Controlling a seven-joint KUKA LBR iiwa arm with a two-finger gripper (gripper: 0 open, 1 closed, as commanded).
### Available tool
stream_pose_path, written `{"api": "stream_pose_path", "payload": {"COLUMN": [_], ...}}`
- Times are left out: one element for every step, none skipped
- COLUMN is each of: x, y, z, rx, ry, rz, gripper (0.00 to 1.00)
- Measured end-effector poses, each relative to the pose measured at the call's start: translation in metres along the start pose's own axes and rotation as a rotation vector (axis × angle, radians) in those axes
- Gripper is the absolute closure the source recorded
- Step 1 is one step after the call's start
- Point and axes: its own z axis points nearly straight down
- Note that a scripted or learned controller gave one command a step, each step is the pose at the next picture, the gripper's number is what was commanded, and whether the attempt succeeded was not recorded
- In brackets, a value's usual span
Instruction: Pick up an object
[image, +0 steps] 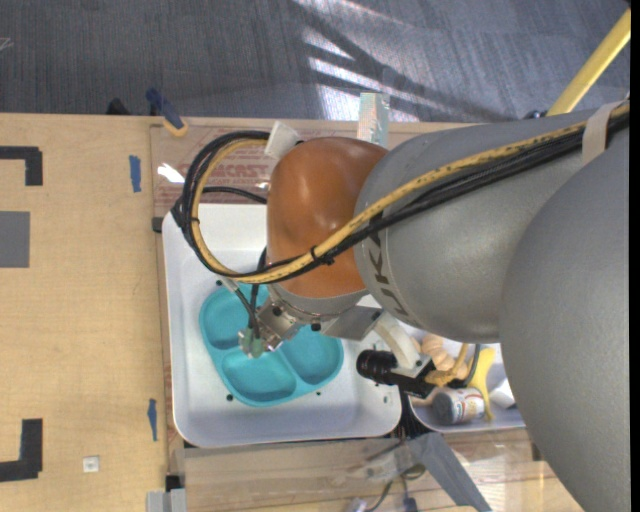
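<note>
A blue plastic tray (262, 378) with several rounded compartments lies in the left white bin (200, 420), towards its front. My gripper (254, 344) points down at the middle of this tray, right at the ridge where its compartments meet. The tip looks to be at or touching the tray surface. The orange band and grey arm hide the back half of the bin and part of the tray.
The right bin (440, 425) shows as a sliver under the arm, holding a peach-coloured item (437, 349), a yellow piece (482, 368) and a small can-like object (462, 405). Tan bench surface lies to the left of the bins.
</note>
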Motion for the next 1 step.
{"api": "stream_pose_path", "payload": {"x": [-0.0105], "y": [-0.0065], "z": [0.0975], "rx": [0.013], "ry": [0.000], "rz": [0.560], "gripper": [1.00]}}
